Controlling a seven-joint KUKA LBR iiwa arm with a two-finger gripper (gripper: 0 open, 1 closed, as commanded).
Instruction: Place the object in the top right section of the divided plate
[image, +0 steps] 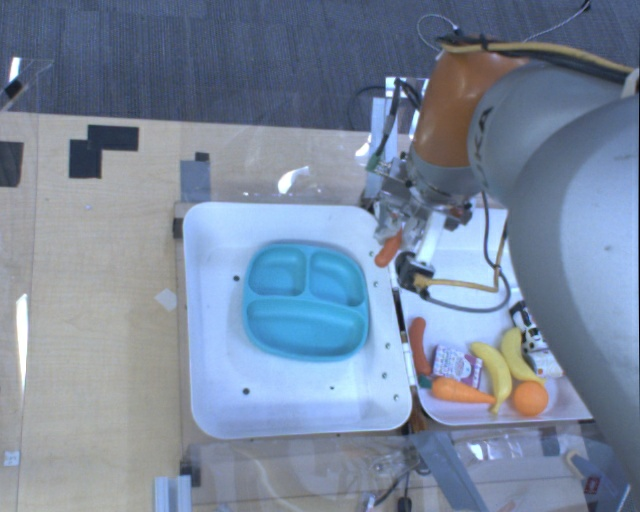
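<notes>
A blue divided plate (305, 300) lies in the middle of the left white bin (215, 390). Its top right section (336, 281) holds nothing. My gripper (397, 236) hangs over the seam between the two bins, just right of and above the plate's upper right corner. Its fingers are shut on a small orange elongated object (388, 251), which pokes out tilted below the fingertips. The object is off the plate, over the left bin's right rim.
The right bin (560, 408) holds a red sausage-like piece (418, 343), a pink carton (456, 365), a carrot (463, 392), two bananas (495, 368) and an orange (530, 398). A yellow cable (462, 290) loops under the wrist. The arm covers the upper right.
</notes>
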